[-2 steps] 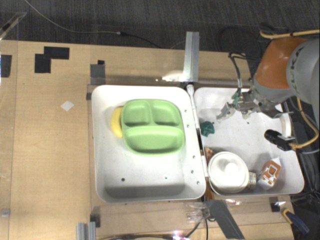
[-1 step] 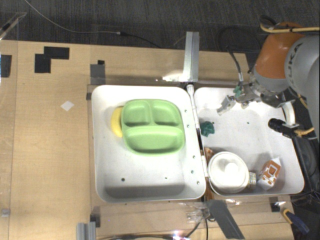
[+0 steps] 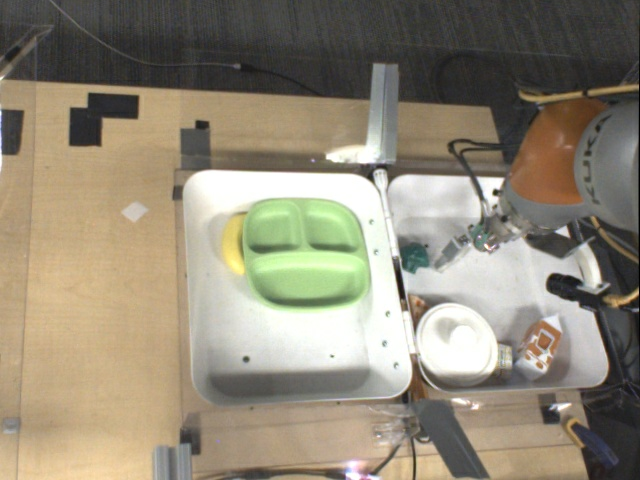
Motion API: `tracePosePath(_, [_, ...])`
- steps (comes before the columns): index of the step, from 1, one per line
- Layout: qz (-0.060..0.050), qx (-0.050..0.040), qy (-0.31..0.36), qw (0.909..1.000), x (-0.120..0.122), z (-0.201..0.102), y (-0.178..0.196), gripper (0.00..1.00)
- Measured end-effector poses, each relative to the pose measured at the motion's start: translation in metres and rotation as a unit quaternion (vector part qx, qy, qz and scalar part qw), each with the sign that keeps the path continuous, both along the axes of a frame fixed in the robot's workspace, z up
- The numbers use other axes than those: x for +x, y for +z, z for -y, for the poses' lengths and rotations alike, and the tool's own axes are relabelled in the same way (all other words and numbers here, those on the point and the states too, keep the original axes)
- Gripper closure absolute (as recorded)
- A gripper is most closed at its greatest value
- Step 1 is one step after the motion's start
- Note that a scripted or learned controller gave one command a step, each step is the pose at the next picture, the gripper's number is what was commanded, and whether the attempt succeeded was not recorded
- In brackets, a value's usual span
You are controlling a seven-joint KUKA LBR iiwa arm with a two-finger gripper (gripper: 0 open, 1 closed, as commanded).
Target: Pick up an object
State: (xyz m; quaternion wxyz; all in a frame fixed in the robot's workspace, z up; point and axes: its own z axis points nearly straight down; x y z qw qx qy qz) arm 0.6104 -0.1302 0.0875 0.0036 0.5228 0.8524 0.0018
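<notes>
In the right bin (image 3: 560, 298), my gripper (image 3: 450, 253) reaches in from the right and sits low over the bin floor. Its tip points left at a small teal object (image 3: 414, 258) lying near the bin's left wall, a short gap apart from it. Nothing shows in the gripper's grasp. A white bowl (image 3: 456, 343) stands in the bin's front left corner. Beside it to the right lies an orange and white carton (image 3: 540, 345). A small brown item (image 3: 415, 306) peeks out just behind the bowl.
The left bin (image 3: 290, 358) holds a green divided plate (image 3: 304, 251) with a yellow object (image 3: 233, 245) partly under its left edge. The arm's orange band (image 3: 555, 158) and grey body hang over the right bin's back right. Black cables (image 3: 575, 288) trail along its right side.
</notes>
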Motion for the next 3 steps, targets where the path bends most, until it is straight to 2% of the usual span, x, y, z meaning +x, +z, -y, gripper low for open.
tracePosePath(1, [0.001, -0.0005, 0.099, 0.9951, -0.002, -0.041, 0.0, 0.0])
tracePosePath(2, [-0.006, 0.0006, 0.087, 0.9962, 0.052, -0.038, 0.001, 0.0])
tracePosePath(3, [-0.006, 0.0006, 0.087, 0.9962, 0.052, -0.038, 0.0, 0.0])
